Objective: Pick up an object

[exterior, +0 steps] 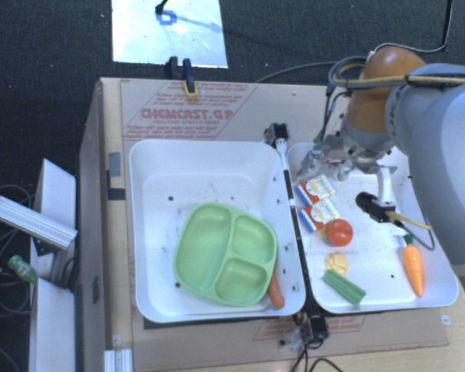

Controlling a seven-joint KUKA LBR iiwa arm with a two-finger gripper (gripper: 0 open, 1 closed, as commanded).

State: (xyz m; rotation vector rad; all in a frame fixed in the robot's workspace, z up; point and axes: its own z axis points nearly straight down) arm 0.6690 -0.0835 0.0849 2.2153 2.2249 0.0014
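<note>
- The grey arm (430,122) is reaching in from the right, its orange band bulging above the wrist, and it is hanging over the far end of the right bin (442,289).
- The left bin (151,208) is holding a green divided plate (226,253), with a small orange piece (275,293) lying against the plate's near right edge.
- The gripper (325,163) is sitting low over the right bin's far left corner; I cannot tell how wide it is standing or whether it is gripping anything, since the wrist is hiding that part.
- The nearest candidate, to my eye, is the red-and-white packet (318,201), lying just beside the gripper on its near side, its long axis running slantwise from the far corner toward the near right.
- Next out, the red tomato (339,232) is sitting just past the packet's near end, round and glossy.
- The carrot (413,268) is lying well apart by the right wall, pointing toward the near edge.
- The green block (343,286) and the small yellow piece (336,263) are lying nearest the front, close together.
</note>
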